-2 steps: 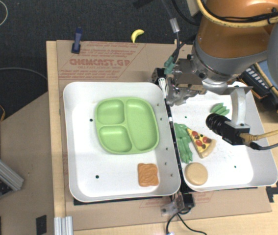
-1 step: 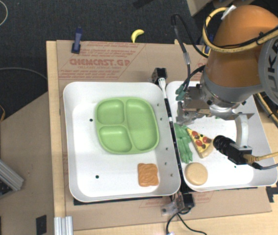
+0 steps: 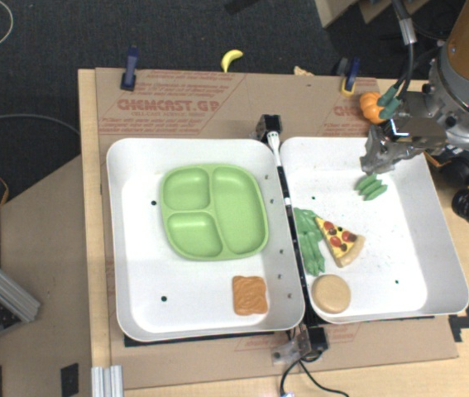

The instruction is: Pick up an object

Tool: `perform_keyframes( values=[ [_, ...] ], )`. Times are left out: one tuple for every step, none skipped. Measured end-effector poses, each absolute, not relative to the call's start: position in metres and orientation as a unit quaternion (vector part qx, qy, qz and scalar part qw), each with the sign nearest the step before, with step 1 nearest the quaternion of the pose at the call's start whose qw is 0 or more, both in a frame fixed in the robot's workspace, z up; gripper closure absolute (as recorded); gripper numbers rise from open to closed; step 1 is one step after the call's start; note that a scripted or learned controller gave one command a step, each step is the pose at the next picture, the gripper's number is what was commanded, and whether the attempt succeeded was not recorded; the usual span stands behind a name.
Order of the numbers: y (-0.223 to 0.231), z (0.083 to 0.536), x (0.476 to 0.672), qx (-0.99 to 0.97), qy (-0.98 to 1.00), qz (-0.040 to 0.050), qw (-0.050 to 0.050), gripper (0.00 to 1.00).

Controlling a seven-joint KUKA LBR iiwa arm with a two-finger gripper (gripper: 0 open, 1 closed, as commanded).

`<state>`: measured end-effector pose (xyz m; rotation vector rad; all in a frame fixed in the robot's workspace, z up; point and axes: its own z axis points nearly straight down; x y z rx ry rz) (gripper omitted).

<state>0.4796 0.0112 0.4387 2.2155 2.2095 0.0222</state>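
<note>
Near edge, left bin (image 3: pixel 135 246): brown toast piece (image 3: pixel 250 295) sits close to the near rim, open white floor to its left. Right bin (image 3: pixel 433 255): round bun (image 3: pixel 331 294) hard against the near rim by the near-left corner. Just beyond it, pizza slice (image 3: pixel 339 240) touching a bunch of green beans (image 3: pixel 308 239) that runs along the divider edge. Right half of that bin is bare floor, plenty of room. Middle of left bin: green divided plate (image 3: pixel 215 212), clear margin all round. Farther back in the right bin, small green bean piece (image 3: pixel 371 188) lying alone, well apart from the rest. Gripper (image 3: pixel 380 162) hangs right above it near the far rim; can't tell if fingers are apart or together, nothing seen gripped. Orange object (image 3: pixel 370 104) outside the far rim.
</note>
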Motion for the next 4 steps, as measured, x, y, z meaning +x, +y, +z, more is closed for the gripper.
perform_keyframes(
  values=[
    [-0.053,0.340,0.482,0.710,0.704,-0.0033,-0.002,1.00],
    [0.003,0.235,0.477,0.706,0.709,-0.0038,-0.005,1.00],
    [-0.048,0.413,0.481,0.708,0.706,0.0064,0.008,1.00],
    [0.009,0.329,0.479,0.706,0.709,-0.0026,-0.004,1.00]
  ],
)
